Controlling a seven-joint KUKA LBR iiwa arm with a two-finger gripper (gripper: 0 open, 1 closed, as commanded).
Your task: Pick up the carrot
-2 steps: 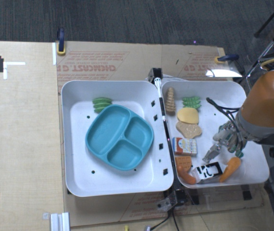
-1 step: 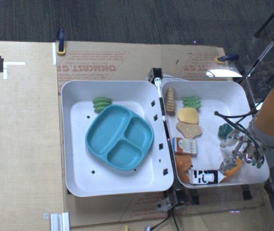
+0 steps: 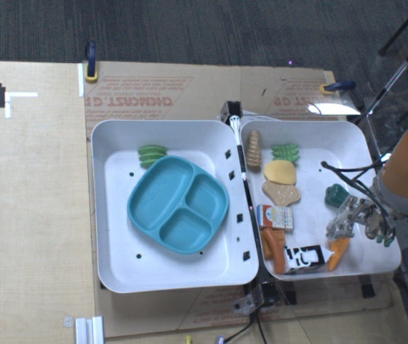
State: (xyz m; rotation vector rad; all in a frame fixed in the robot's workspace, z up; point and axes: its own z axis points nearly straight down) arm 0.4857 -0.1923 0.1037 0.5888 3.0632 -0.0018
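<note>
The gripper (image 3: 343,228) hangs over the carrot (image 3: 337,252) — its top hidden — jaws' state unclear.

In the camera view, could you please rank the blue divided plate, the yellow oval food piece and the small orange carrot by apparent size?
1. Blue divided plate, clearly largest.
2. Yellow oval food piece.
3. Small orange carrot, partly hidden beneath the gripper, so its full size is uncertain.

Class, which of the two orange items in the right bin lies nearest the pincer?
The small carrot just below the pincer; the other orange piece lies near the divider.
</note>
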